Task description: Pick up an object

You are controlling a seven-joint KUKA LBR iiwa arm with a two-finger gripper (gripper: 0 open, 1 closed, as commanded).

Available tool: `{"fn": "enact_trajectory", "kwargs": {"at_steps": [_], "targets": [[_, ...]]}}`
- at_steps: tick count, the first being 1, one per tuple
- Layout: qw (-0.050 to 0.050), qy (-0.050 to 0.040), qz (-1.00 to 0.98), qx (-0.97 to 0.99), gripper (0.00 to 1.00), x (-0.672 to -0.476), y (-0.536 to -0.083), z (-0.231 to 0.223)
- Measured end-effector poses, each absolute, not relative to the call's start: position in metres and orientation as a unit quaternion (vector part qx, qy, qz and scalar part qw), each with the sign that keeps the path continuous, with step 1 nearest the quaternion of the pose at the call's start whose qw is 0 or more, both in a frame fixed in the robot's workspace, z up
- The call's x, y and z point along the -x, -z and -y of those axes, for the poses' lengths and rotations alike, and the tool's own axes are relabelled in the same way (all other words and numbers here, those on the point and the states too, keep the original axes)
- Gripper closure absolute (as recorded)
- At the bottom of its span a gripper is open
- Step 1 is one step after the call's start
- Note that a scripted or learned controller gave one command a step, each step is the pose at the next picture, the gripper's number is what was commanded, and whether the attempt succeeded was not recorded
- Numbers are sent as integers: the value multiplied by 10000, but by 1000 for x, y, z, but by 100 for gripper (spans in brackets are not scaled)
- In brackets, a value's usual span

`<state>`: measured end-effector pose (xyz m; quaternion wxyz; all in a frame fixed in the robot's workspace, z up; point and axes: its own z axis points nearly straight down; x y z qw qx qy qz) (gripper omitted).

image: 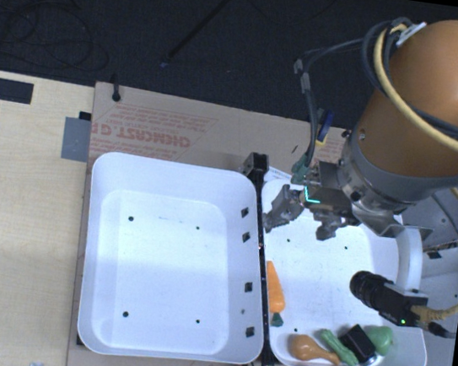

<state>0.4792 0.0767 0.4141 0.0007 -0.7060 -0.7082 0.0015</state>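
My gripper hangs over the far left part of the right bin, its two fingers spread open with nothing between them. An orange carrot-like piece with a green tip lies against the bin's left wall, below the gripper. In the near right corner lie a tan pear-shaped object, a long green piece, a small black block and a round green object. They are clustered close together.
The left bin sits beside the right one, with a black clip-lined divider between them. A black cylinder with cabling juts in over the right bin's right side. Cardboard underlies both bins.
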Motion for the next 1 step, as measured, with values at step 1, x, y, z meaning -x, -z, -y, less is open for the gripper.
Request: {"fn": "enact_trajectory", "kwargs": {"at_steps": [1], "targets": [[11,-26,7094,7048,100,-480,-424,-77]]}}
